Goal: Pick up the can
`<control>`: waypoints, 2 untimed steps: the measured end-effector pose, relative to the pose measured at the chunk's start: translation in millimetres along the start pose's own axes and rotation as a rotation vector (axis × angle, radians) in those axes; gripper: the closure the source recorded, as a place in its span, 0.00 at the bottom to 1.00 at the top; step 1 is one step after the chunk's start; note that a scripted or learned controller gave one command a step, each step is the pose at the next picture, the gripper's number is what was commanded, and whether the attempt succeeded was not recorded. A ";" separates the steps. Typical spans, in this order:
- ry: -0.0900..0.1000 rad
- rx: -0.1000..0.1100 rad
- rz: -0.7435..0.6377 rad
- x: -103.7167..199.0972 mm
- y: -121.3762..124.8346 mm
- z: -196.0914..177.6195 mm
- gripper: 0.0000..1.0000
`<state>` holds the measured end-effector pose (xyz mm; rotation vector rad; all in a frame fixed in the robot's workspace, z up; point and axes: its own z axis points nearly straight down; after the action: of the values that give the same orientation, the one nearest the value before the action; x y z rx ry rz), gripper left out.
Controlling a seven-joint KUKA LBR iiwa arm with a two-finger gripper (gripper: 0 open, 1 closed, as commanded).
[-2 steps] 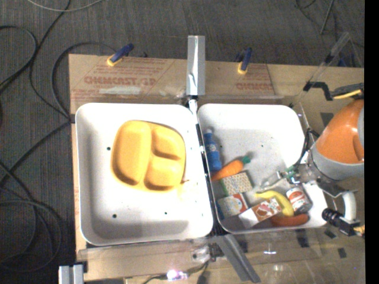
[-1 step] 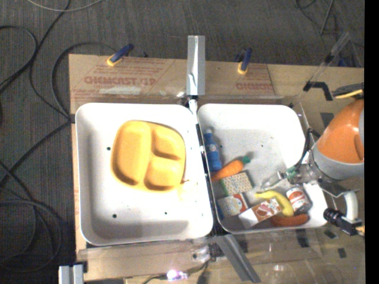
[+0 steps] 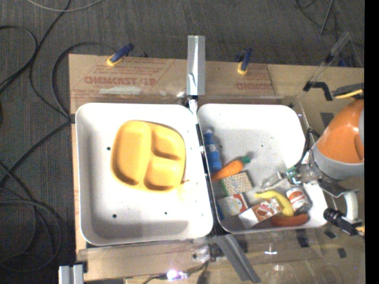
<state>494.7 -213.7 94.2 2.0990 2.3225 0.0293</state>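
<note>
Arm (image 3: 343,144) reaches in from three o'clock, orange band over the right bin's (image 3: 260,117) edge. Gripper (image 3: 288,176) hangs low at the bin's four o'clock corner, and whether it's clenched or released, I cannot tell. The can (image 3: 298,199) lies at five o'clock of the gripper, just beside the banana (image 3: 278,199). Carrot (image 3: 230,168) sits at nine o'clock. Yellow tray (image 3: 150,155) fills the left bin (image 3: 95,218)

single fixed camera above bench (image 3: 83,76), slanted down on both bins (image 3: 100,218).
</note>
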 end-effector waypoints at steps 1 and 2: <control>0.000 0.001 -0.012 -0.1 -0.2 0.0 0.00; -0.008 0.001 -0.011 -2.1 -0.6 -7.0 1.00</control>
<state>494.2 -216.0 101.2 2.0823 2.3297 0.0193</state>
